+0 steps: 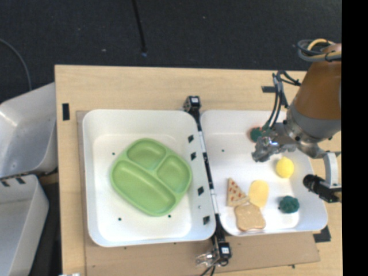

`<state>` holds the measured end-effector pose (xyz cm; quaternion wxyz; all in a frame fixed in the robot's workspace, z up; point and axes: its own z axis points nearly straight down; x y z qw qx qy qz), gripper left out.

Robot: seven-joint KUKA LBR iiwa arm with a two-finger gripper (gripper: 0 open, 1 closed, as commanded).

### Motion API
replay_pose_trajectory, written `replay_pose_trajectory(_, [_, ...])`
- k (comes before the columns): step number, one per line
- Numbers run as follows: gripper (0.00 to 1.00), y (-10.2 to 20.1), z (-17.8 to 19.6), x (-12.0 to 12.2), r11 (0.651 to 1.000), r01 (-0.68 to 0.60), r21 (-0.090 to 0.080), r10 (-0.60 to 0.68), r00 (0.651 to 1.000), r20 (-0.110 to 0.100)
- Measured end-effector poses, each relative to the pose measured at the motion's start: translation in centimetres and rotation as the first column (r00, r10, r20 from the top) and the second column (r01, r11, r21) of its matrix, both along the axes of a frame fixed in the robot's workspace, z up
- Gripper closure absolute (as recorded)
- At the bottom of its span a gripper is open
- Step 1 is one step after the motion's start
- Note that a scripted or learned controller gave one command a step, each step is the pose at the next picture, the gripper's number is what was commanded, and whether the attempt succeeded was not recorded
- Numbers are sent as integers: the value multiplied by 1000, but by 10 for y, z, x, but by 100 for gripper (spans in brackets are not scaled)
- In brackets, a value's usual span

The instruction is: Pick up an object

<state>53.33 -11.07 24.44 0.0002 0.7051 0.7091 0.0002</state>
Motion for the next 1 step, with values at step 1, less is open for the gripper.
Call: replay_pose_trajectory(1, [100, 59, 5, 20, 1000, -2, 1, 2, 1000, 2])
